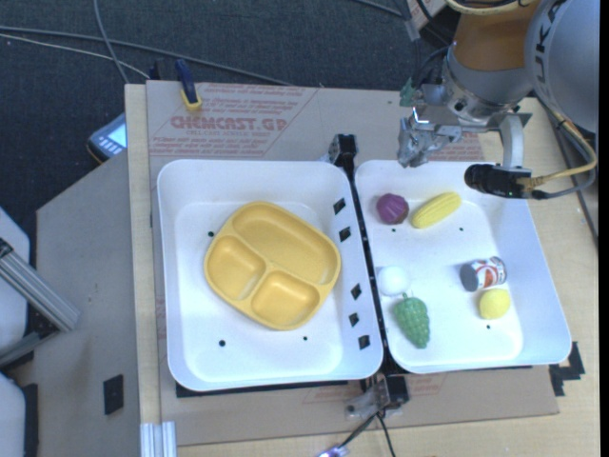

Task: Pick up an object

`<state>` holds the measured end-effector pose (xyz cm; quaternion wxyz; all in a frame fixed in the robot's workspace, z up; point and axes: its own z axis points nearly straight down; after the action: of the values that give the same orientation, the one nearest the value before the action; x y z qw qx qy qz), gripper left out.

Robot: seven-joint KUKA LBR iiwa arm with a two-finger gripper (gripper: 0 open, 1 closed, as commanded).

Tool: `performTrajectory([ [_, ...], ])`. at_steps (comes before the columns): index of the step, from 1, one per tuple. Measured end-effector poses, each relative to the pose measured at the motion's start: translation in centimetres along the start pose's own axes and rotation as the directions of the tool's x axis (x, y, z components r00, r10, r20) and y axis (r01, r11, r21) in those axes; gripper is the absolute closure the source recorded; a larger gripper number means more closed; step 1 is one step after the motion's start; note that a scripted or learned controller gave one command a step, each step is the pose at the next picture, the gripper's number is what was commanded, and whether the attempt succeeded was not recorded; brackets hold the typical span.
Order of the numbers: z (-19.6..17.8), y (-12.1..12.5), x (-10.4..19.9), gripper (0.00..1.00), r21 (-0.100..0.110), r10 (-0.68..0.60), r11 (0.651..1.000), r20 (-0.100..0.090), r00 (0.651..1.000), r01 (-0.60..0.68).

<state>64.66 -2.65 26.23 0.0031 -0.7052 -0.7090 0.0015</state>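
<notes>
The right bin (533,255) holds several small objects. A purple round fruit (392,208) and a yellow corn cob (436,209) lie side by side near its far edge. Closer to the front are a white ball (392,279), a bumpy green item (413,320), a small can on its side (483,274) and a yellow lemon (494,304). My gripper (416,152) hangs over the bin's far left rim, just beyond the purple fruit and apart from every object. Nothing hangs from it.
A yellow divided plate (273,265) lies in the left bin (181,284). A black divider (350,246) runs between the bins. A black cable fitting (500,179) juts over the right bin's far right corner. Cardboard (238,122) lies behind the bins.
</notes>
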Motion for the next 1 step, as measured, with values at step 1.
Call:
performTrajectory([
  [1, 1.98, -0.83, 5.76, 1.00, 0.002, -0.001, 1.000, 0.000, 1.000, 0.001],
])
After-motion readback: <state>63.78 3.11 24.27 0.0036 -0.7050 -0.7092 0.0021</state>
